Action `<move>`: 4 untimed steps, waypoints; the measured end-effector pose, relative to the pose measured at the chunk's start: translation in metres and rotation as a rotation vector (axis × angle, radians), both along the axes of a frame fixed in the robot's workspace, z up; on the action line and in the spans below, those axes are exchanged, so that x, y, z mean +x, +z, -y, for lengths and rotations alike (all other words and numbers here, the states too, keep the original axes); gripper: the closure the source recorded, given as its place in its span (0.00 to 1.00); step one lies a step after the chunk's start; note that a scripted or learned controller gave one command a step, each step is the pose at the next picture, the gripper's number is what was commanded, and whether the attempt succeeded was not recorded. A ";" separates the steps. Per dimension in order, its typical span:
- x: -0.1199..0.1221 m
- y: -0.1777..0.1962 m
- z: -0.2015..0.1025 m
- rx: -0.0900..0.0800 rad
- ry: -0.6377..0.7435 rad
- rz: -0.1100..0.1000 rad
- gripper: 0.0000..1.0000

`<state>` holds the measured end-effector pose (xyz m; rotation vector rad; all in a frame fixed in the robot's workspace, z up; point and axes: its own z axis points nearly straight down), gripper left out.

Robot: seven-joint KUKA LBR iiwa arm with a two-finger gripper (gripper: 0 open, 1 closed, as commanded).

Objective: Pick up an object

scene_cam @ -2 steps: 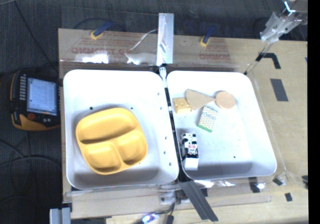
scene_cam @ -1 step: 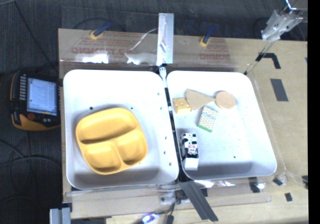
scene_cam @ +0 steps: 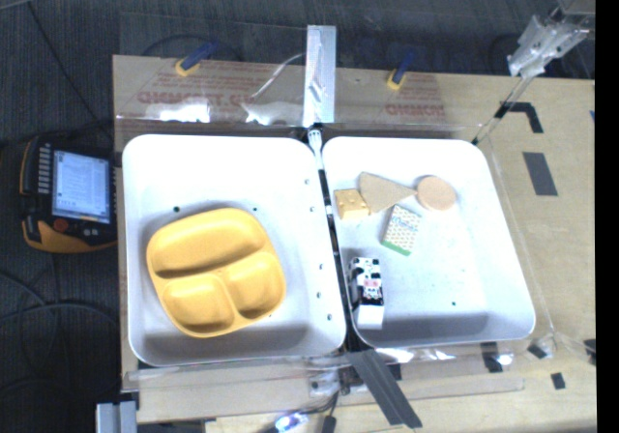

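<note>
The pincer (scene_cam: 530, 52) sat high at the far right corner of the table (scene_cam: 561, 228), well apart from both bins, and whether it was wide or narrow could not be told at that size and blur; nothing showed between its tips. Taking the right bin (scene_cam: 503, 276) as the landmark, the pincer hung beyond its far right corner, outside the rim. Inside that bin, toward its far side, a round tan disc (scene_cam: 436, 193) lay touching the point of a tan wedge-shaped piece (scene_cam: 385, 190). Just left of the wedge, near the bin's left wall, sat a small yellow block (scene_cam: 350, 204). Just below the wedge and disc lay a small tilted card-like packet (scene_cam: 401, 229) with a green and speckled face. Nearer the bin's front left corner rested a little black-and-white box (scene_cam: 367, 292), close against the left wall. Beside the right bin, touching along their shared edge, stood the left bin (scene_cam: 155, 170), which held a yellow divided tray (scene_cam: 215, 270). Left of the left bin, off the table, lay a handheld control pendant (scene_cam: 68, 192) with a lit screen.
</note>
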<state>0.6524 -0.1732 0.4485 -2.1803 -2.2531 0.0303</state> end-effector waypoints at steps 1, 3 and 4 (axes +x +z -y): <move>0.002 0.006 0.000 -0.003 0.001 -0.004 1.00; -0.020 -0.018 0.043 0.004 -0.183 0.013 1.00; -0.018 -0.012 0.043 0.001 -0.182 0.008 1.00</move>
